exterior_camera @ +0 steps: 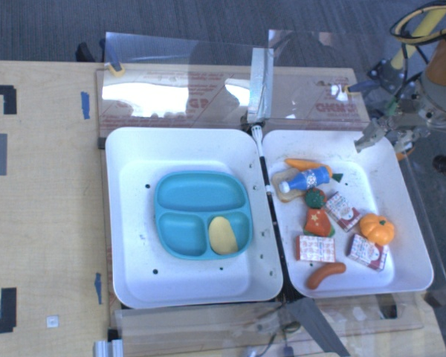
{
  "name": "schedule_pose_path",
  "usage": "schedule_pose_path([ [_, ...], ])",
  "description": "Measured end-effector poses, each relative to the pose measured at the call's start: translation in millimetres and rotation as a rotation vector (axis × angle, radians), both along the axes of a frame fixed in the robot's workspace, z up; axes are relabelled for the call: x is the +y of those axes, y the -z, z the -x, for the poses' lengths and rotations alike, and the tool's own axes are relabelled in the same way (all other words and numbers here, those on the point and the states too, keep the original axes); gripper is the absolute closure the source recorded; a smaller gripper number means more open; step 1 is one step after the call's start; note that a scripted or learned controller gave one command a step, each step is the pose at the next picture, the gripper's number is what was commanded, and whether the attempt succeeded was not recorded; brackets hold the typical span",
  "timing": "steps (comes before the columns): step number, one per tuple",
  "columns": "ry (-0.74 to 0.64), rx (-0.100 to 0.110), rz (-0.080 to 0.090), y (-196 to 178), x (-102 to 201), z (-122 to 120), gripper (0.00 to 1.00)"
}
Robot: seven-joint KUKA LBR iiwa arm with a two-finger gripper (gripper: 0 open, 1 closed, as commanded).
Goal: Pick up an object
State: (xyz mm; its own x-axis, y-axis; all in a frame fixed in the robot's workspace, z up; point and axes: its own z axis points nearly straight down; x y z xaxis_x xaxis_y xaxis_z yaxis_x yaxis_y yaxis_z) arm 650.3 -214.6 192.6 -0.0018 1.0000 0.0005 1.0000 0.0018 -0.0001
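Above the right bin's (412, 222) far corner hangs the pincer (379, 134), apart from the toys.

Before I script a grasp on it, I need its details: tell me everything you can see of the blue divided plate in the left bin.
The blue divided plate is a rounded rectangle of turquoise, plastic-looking and matte, with raised ridges that split it into one wide upper compartment and two smaller lower ones. It lies flat and upright on the floor of the left bin, about in the middle, apart from the walls. A yellow lemon-shaped piece rests in its lower right compartment.
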Motion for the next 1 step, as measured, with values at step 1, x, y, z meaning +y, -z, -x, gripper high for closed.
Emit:
schedule_pose_path([
  [1, 0.056, -0.002, -0.002, 95.0, 114.6, 5.8, 0.00],
])
